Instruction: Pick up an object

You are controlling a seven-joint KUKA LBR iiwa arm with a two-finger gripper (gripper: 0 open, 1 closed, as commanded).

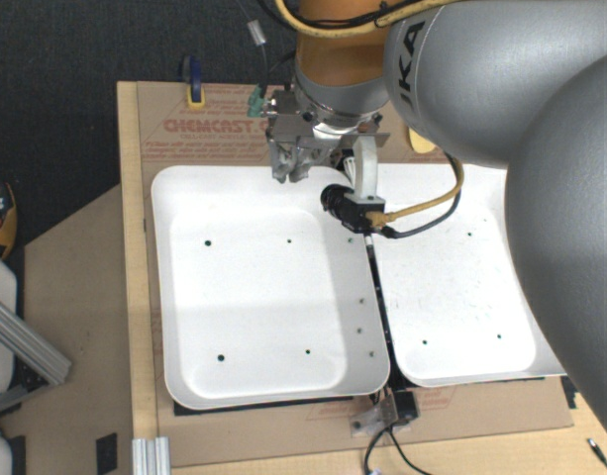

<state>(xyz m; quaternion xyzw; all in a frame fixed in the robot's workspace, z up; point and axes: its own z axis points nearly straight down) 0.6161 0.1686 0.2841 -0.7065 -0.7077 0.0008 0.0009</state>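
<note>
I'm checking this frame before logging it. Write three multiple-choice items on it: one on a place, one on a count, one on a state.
1. Where is the claw?
A. over the far edge of the left bin
B. at the near edge of the bench
C. beyond the bench

2. How many white bins are on the bench?
A. one
B. two
C. four

3. What lies on the left bin's floor?
A. a heap of toys
B. one red cup
C. nothing to pick, only small dark dots

Key: 1 A, it hangs at the far rim; 2 B, the left bin and right bin sit side by side; 3 C, bare white floor.
</note>
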